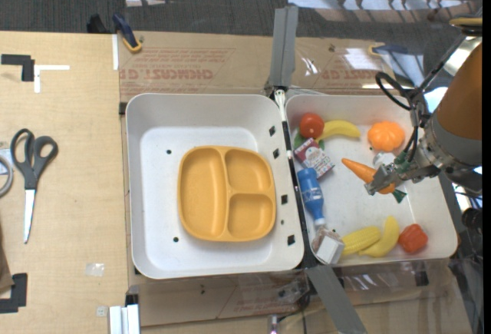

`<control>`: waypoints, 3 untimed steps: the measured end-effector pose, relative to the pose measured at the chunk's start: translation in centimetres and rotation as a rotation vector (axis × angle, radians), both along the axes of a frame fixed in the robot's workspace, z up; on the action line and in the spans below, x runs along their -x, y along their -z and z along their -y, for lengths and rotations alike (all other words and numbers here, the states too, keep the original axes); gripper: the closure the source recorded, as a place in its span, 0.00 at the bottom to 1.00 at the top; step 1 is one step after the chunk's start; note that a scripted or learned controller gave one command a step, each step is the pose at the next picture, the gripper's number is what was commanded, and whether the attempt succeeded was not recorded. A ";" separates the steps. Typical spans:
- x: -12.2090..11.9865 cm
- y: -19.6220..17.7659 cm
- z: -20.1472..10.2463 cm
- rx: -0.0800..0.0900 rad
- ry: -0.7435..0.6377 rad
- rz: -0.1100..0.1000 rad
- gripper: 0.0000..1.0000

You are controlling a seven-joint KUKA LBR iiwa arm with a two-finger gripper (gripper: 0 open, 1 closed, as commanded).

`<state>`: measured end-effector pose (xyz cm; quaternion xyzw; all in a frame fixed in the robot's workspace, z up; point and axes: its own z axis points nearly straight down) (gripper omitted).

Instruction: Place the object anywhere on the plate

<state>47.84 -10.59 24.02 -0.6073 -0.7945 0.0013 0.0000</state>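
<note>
where cardboard [192,64] backs two bins, maybe wooden bench [61,171]

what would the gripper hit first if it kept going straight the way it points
Most likely the carrot. The gripper points left and down into the right bin, with its tip right at the carrot's thick end. Depth is unclear, so it may already be touching it.

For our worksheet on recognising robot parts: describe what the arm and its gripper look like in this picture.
The arm enters from the right as a bulky rounded body, its orange band showing large above a grey wrist section. Black cables loop alongside it. The gripper is small, dark grey and metallic, built of angular parts, far slimmer than the arm that carries it.
</note>
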 end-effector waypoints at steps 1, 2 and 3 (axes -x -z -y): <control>-4.1 2.5 -4.4 -0.001 -0.069 0.000 1.00; -3.5 -3.9 -11.4 -0.001 -0.098 0.001 1.00; -8.6 2.0 -18.0 0.000 -0.181 -0.001 1.00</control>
